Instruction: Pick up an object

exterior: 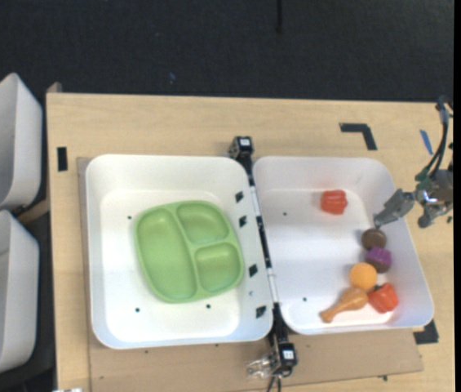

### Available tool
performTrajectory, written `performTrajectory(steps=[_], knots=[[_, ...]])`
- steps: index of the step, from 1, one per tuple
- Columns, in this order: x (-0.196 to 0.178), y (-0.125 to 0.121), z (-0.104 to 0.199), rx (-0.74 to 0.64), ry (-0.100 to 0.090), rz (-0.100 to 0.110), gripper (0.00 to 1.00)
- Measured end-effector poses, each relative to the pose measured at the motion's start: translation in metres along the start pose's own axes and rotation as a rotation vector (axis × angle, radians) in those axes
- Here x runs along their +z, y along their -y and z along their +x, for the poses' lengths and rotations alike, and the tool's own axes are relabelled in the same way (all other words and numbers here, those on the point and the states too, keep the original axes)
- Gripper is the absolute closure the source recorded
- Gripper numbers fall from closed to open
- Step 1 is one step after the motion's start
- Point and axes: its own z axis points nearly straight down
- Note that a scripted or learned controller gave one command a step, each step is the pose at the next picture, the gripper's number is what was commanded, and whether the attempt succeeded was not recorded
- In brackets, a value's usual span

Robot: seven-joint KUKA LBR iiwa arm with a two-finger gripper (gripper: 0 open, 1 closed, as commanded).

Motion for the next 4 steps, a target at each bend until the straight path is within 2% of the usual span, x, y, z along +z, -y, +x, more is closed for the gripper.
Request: performTrajectory(steps=[1, 2, 3, 4], knots=[[-0.007, -0.002, 0.001, -0.004, 0.003, -0.012, 0.00], [0.039, -0.011, -0.003, -0.002, 0.004, -0.011, 0.00], [0.097, -0.008, -0.012, -0.002, 0.003, -0.009, 0.00], [0.156, -0.010, -0.008, -0.002, 0.004, -0.016, 0.00]])
